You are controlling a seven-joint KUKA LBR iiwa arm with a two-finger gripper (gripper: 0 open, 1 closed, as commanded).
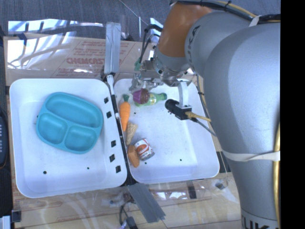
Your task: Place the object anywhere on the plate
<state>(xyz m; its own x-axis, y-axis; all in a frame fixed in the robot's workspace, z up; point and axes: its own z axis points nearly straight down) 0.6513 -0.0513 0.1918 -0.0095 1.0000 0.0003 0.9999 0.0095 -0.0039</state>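
Gripper [143, 86] hangs over a purple-and-green toy [145, 98] in the right bin [200, 161], partly covering it; open or closed, I cannot tell. Blue plate [69, 122] lies in the left bin [28, 175].

**Two white bins on a cardboard-lined bench**

We see a bench [71, 204] carrying two shallow white plastic bins side by side, their inner edges touching. A brown printed cardboard sheet [71, 58] lies flat on the bench behind them. The left bin [28, 171] bears a light blue, three-compartment plastic plate [69, 122]. The right bin [190, 161] bears an orange toy carrot [124, 114], a purple-and-green toy vegetable [145, 98], a small red-and-white can [144, 149] and a tan cone-shaped piece [131, 131], all near its left wall.
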